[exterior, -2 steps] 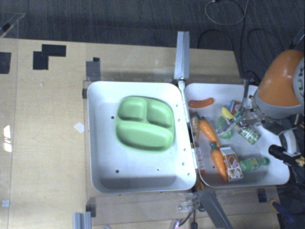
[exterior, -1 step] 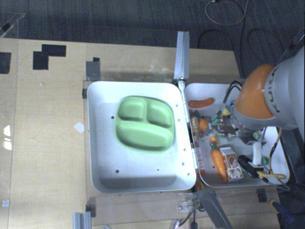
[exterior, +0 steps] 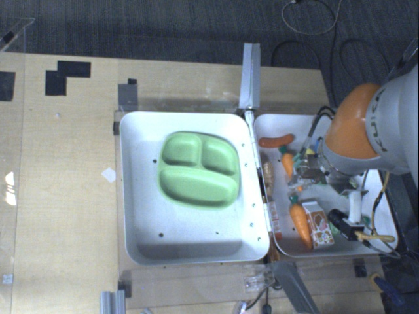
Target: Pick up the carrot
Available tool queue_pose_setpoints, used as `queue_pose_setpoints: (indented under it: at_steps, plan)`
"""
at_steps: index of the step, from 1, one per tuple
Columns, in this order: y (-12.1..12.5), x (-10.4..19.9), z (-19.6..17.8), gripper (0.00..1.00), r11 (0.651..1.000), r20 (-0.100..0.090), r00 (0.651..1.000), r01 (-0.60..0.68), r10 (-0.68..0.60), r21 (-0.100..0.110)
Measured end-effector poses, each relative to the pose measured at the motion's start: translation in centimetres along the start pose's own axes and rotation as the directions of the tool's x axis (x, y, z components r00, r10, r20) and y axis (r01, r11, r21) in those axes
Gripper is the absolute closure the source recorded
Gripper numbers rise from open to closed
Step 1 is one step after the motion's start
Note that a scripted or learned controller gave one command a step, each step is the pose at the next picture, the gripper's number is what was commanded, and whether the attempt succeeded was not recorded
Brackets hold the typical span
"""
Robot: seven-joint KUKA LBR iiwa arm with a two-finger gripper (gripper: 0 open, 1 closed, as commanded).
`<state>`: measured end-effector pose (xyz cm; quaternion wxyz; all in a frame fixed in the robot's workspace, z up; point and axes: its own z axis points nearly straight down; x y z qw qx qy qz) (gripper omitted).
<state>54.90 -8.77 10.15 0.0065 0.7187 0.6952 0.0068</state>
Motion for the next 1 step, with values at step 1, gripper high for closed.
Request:
queue_pose_setpoints:
  at_steps: [1]
  plan:
    - [1.98,4.03,-15.38,1.0,0.995,0.002,0.995,-0.097,0.096,0.014]
